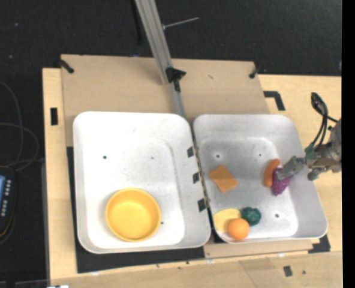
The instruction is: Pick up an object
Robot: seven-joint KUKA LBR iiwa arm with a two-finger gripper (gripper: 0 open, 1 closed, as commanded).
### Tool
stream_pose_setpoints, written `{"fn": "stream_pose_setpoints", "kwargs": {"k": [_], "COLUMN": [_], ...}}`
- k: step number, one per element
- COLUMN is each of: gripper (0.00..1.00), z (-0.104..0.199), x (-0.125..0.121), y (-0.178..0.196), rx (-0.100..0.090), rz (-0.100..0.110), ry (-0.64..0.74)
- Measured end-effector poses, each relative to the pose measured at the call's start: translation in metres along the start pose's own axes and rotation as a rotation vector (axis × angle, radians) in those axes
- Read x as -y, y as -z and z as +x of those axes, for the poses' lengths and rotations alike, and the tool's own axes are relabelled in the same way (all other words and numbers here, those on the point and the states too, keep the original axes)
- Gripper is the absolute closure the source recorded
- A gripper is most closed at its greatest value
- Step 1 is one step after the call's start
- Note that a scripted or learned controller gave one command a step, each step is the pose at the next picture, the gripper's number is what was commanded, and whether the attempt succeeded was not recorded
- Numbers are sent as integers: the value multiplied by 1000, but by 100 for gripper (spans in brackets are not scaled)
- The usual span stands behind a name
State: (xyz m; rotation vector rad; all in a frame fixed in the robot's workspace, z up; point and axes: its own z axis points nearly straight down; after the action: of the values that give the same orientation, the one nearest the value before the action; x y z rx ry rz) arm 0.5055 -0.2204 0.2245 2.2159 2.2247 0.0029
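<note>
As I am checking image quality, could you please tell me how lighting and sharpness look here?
Camera view: even, soft light, with no harsh glare on the two shallow white bins; the round yellow bowl casts only a faint shadow; the gripper near the small purple object looks slightly blurred; the surroundings are dark.

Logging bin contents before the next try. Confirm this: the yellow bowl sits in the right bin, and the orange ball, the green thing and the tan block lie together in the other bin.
Wrong on one point: the yellow bowl sits in the left bin, not the right. The camera view shows it near that bin's front. The orange ball, the green thing and the tan block do lie together in the other bin.
</note>
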Motion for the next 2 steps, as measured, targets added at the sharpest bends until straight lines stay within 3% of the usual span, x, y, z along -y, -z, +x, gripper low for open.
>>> {"fn": "stream_pose_setpoints", "kwargs": {"k": [1,2], "gripper": [0,0], "z": [0,4], "x": [0,-6], "y": [0,-59], "rx": [0,1], "rz": [0,6], "ry": [-1,-3]}}
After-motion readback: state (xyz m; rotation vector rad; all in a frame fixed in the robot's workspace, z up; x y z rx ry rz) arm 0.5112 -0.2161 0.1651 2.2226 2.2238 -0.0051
